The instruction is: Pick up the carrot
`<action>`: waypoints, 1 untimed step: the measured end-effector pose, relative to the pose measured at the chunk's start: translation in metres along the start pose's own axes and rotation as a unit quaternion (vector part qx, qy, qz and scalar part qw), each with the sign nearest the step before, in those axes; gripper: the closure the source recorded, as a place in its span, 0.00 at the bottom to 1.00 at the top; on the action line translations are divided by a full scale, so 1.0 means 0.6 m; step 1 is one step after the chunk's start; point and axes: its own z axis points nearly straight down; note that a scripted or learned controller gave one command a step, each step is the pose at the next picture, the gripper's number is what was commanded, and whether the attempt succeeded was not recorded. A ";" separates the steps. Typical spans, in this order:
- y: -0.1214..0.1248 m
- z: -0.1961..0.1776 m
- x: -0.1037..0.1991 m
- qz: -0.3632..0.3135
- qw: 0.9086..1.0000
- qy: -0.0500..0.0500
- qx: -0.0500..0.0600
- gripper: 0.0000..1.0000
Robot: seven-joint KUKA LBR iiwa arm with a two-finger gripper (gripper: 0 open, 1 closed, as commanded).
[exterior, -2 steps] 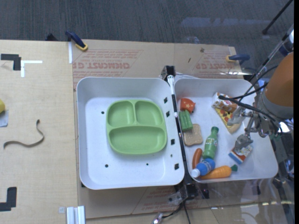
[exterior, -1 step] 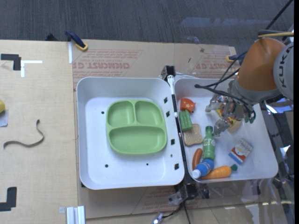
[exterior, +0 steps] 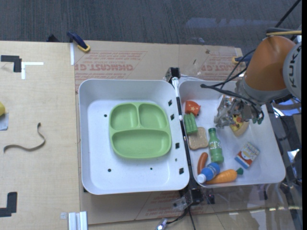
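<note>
The gripper (exterior: 229,117) hangs over the far part of the right bin (exterior: 273,174), wrapped in cables; whether it is parted or closed I cannot tell, and nothing can be seen held in it. Just beside it, toward the arm, lies a small yellow toy (exterior: 238,127), partly under the wrist. Nearer the camera from the gripper stands a green bottle (exterior: 215,147), with a slice of toast (exterior: 197,139) and a green ridged vegetable (exterior: 190,123) beyond that toward the bin divider, and a red tomato-like piece (exterior: 192,107) further back. A small printed carton (exterior: 247,155) sits nearer the camera on the arm's side.

The carrot (exterior: 224,177) lies well apart from the gripper, by the bin's near wall. Its long axis runs almost straight across the view, the green-tipped thick end toward the arm, the narrow end pointing at the divider, where it touches or nearly touches a blue bottle with a white cap (exterior: 208,172). A red sausage-shaped piece (exterior: 202,162) lies just beyond that bottle.

It looks like a plastic toy: light, stiff, smooth and likely slippery on its taper. The best hold is probably across the thicker middle, fingers closing square to the long axis, clear of the blue bottle and the wall.
</note>
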 end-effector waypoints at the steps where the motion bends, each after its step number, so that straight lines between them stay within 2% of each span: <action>1: -0.131 0.014 -0.081 -0.063 0.998 0.007 -0.004 1.00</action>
